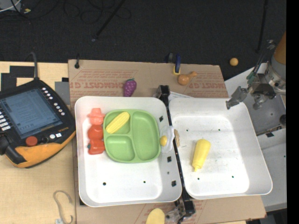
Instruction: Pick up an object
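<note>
Yellow mustard bottle (201, 154) lies on its side in the right bin (243, 171), left of centre, cap end toward the near edge. Gripper (246, 93) sits above the bin's far right corner, well apart from the bottle; nothing seen between it and the bin floor, and finger state cannot be told. Left bin (121, 185) holds a green divided plate (135, 139) with a corn cob (117, 122) in its far-left compartment. Red and pink figure (95, 130) lies just beside the plate's left rim. Teach pendant (32, 120) rests on the surface at far left.
</note>
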Robot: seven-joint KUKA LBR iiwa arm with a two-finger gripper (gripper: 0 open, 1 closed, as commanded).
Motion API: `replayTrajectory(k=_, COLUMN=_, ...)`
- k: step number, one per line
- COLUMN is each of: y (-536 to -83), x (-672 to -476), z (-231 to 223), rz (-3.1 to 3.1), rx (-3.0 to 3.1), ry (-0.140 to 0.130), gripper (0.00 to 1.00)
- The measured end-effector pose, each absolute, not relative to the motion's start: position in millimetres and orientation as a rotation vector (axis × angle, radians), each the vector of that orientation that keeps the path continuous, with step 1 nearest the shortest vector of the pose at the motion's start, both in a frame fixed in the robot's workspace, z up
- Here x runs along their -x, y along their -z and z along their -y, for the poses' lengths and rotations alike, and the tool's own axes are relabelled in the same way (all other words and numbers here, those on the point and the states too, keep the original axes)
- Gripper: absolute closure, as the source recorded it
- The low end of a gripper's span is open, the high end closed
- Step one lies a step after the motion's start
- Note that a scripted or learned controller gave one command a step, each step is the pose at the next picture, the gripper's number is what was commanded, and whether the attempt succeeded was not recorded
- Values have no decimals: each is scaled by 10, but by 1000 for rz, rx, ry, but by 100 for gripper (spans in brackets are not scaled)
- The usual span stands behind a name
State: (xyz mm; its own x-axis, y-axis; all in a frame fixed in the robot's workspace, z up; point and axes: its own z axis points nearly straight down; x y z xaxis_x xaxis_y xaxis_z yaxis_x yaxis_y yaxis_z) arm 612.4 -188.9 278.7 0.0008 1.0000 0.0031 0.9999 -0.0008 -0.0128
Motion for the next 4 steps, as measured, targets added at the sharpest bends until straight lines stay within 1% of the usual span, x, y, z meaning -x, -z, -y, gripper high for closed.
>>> replayTrajectory(k=1, y=-2858, x=-6142, z=1890, rz=2222, rx=2220, ry=0, gripper=0)
replayTrajectory(k=2, y=-2284, x=-6242, z=1867, rz=2222, rx=2214, ry=-4, gripper=0)
replayTrajectory(k=3, y=-1807, x=-6237, z=1787, rz=2217, rx=2218, ry=-4, gripper=0)
replayTrajectory(k=4, y=-1169, x=-6262, z=1770, rz=2221, rx=2215, ry=-4, gripper=0)
